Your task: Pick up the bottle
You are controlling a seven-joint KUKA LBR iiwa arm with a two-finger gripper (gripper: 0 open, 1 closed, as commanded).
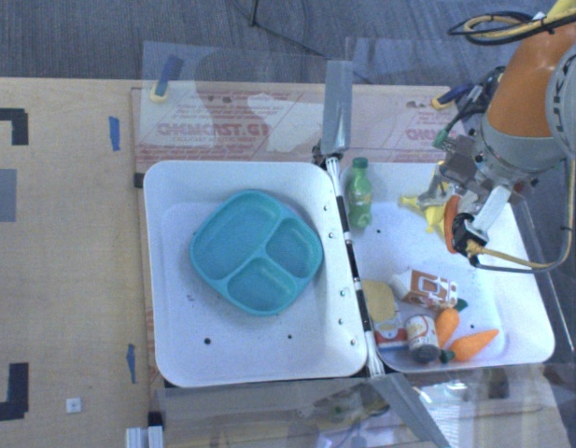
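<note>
Fingers point(462, 231) hanging over right bin point(526, 339), upper right part; spread or pressed together, cannot tell. Nothing visibly pinched between them. Close above or touching a yellow banana point(420, 203) and an orange item point(452, 224), contact unclear. Green bottle point(359, 192) lying at right bin's upper left, just beside the divider between bins, cap toward the far edge, well apart from fingers and to their left. Arm point(535, 87) reaching in from the right, orange band above wrist, wrist angled down and leftward. Lower right bin: carrots point(460, 336), small carton point(429, 289), can point(420, 332). Left bin point(175, 343) with blue divided plate point(257, 250). Wooden surface point(63, 250) left of bins.
</note>
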